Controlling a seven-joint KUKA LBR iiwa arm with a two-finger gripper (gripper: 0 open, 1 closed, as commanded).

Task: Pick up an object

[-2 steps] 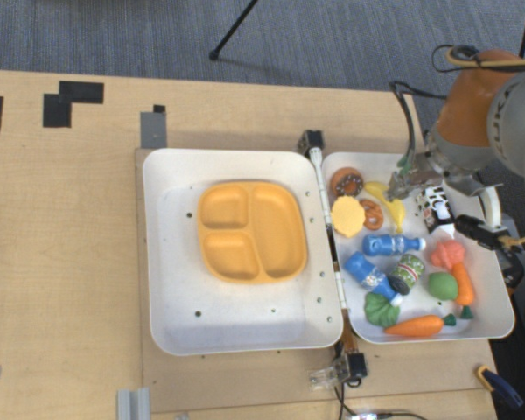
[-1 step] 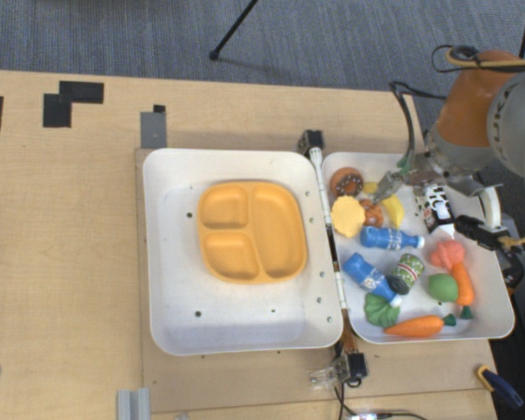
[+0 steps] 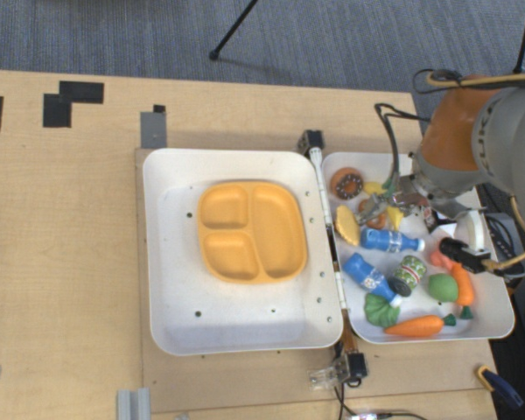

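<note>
Item: right bin [image 3: 504, 320], cluttered with toy food and small bottles. I see my hand [image 3: 401, 198] low in its upper part, among a donut [image 3: 346, 183], a banana [image 3: 346, 225] and a blue bottle [image 3: 388, 240]. Whether the hand is gripping anything, I cannot tell. Nearest candidate: the blue bottle, just below the hand toward the bin's near edge, long axis running left-right. Left bin [image 3: 171, 322]: holds a yellow divided plate [image 3: 248, 232].

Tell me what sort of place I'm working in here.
Most likely a robotics lab bench for pick-and-place trials: two white bins fixed to a wooden benchtop, toy food such as a carrot heaped in the right one, and black tape markers on the bench.
</note>
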